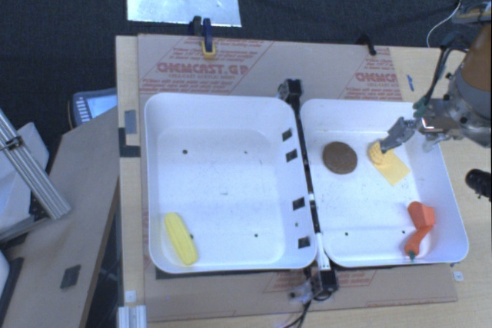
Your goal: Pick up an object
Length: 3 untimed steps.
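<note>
Cheese wedge (393,167), pale yellow, is the object nearest my gripper (392,137) and the one I judge I am going for. It lies flat on the floor of the right bin (361,238), toward that bin's two o'clock corner, with a rounder yellow lump (377,153) touching its eleven o'clock end. My gripper sits just over that lump, reaching in from three o'clock, and whether my fingers stand apart or together I cannot tell; nothing is visibly caught between them.

At nine o'clock from the wedge, near but apart, rests a brown cookie (339,157). Down at five o'clock, against the bin's near wall, lies an orange carrot (417,226). Across the divider, the left bin (223,165) carries a yellow corn cob (181,237) in its seven o'clock corner, well apart from everything else.

As for progress, I judge the approach to be about finished and the rest undone: the wedge is on the bin floor, so closing on it and lifting it clear are both left.
</note>
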Each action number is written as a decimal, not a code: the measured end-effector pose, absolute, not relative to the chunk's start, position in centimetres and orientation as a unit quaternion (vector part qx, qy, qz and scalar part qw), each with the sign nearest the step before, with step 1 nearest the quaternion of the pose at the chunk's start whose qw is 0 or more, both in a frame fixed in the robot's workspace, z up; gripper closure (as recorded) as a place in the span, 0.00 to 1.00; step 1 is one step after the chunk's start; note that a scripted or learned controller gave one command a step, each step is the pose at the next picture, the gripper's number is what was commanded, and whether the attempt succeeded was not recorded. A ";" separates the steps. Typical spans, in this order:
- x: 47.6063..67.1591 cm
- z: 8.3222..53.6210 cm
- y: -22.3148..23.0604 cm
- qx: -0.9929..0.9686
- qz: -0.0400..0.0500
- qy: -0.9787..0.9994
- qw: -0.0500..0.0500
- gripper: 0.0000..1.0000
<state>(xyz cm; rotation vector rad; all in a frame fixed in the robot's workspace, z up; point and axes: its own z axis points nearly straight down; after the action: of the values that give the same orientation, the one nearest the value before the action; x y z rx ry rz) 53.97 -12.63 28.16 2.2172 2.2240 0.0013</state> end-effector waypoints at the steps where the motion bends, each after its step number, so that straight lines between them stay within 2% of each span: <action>1: 50.2 29.9 -10.6 0.705 0.001 0.709 0.000 0.00; 2: 48.7 30.7 -10.8 0.707 0.001 0.707 0.001 0.00; 3: 49.1 32.9 -14.1 0.707 0.001 0.707 0.002 0.00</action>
<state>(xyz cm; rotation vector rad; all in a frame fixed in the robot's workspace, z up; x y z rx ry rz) 49.07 -14.11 32.90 2.2187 2.2177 0.0024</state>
